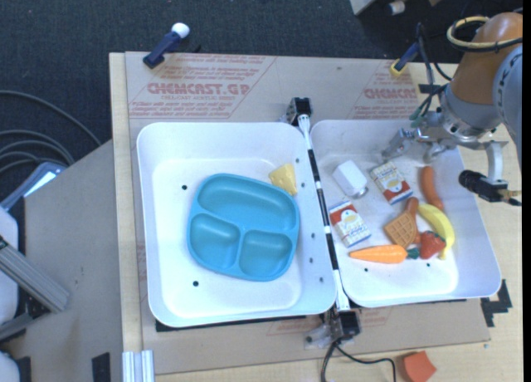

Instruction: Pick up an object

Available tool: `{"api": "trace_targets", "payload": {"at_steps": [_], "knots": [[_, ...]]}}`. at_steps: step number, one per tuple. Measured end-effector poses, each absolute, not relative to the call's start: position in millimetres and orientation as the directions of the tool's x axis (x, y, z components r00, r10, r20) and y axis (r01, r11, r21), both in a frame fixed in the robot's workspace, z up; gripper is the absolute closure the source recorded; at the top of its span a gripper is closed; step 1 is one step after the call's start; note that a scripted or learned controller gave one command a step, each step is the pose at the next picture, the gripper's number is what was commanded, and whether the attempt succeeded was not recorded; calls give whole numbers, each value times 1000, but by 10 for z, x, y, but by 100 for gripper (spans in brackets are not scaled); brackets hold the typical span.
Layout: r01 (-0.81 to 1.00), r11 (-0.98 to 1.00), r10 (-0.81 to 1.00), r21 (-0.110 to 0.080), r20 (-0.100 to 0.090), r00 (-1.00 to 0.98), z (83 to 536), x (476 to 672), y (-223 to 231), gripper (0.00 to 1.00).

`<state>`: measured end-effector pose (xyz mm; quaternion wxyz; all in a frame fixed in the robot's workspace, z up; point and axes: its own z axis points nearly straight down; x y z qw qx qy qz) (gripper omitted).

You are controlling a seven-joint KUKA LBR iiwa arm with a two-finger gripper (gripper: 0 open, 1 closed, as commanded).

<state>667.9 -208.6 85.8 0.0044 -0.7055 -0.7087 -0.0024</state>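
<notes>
My gripper (pixel 412 146) hangs over the back of the right bin (pixel 473 276), its two fingers spread open with nothing between them. Just below it lie a small red and white carton (pixel 390 183) and a white block (pixel 350 177). Also in that bin are a sausage (pixel 428 185), a banana (pixel 437 222), a waffle piece (pixel 402 228), a carrot (pixel 379 254), a red strawberry (pixel 431 245) and a second carton (pixel 350 224). The left bin (pixel 158 206) holds a blue divided plate (pixel 243 227) and a yellow cheese wedge (pixel 284 178).
A black divider with clamps (pixel 299 110) runs between the two bins. A blue and white marker (pixel 166 44) lies on the bench at the back left. Cables hang at the far left, and an orange block (pixel 419 365) sits at the front right.
</notes>
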Motion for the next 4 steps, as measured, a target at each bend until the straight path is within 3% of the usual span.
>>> {"api": "trace_targets", "payload": {"at_steps": [4], "knots": [[1000, 4, 1000, -4, 12, -4, 858, 6680, -2102, 0]]}}
